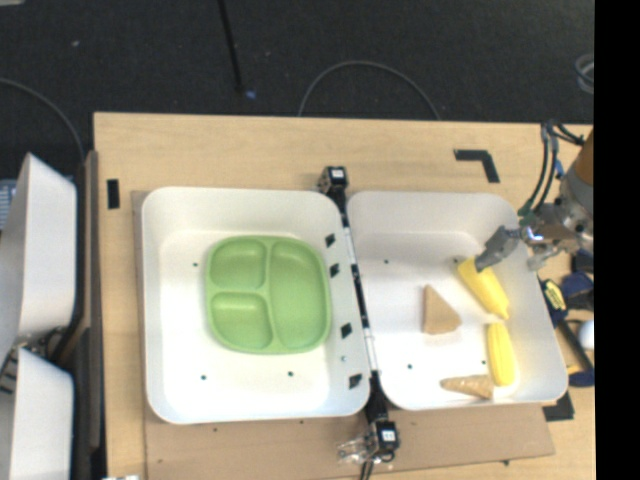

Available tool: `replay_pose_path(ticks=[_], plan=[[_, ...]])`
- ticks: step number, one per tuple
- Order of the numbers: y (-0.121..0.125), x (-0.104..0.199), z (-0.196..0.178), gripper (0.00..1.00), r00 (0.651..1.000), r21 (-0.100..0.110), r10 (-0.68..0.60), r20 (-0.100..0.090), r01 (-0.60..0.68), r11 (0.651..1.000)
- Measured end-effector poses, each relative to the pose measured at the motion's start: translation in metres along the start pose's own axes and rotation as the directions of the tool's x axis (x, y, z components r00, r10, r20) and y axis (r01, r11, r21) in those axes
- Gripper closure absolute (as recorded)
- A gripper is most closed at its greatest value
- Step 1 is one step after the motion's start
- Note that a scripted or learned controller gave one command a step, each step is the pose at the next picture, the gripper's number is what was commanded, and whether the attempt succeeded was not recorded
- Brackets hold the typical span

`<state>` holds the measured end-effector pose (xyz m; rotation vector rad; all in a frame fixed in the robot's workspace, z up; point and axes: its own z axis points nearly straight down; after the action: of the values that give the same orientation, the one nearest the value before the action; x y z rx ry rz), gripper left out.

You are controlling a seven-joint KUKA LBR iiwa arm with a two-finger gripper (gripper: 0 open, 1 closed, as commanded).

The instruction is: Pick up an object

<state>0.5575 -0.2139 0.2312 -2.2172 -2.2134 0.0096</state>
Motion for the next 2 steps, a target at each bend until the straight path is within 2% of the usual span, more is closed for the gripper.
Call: replay_pose_path(ticks=[1, 2], plan=[[0.003, 0.000, -0.007, 0.00, 1.000, -0.012, -0.003, 0.003, 0.003, 1.000], [-0.005, 0.005, 0.051, 0.00, 1.000, -0.007, -0.001, 0.002, 0.001, 1.000]])
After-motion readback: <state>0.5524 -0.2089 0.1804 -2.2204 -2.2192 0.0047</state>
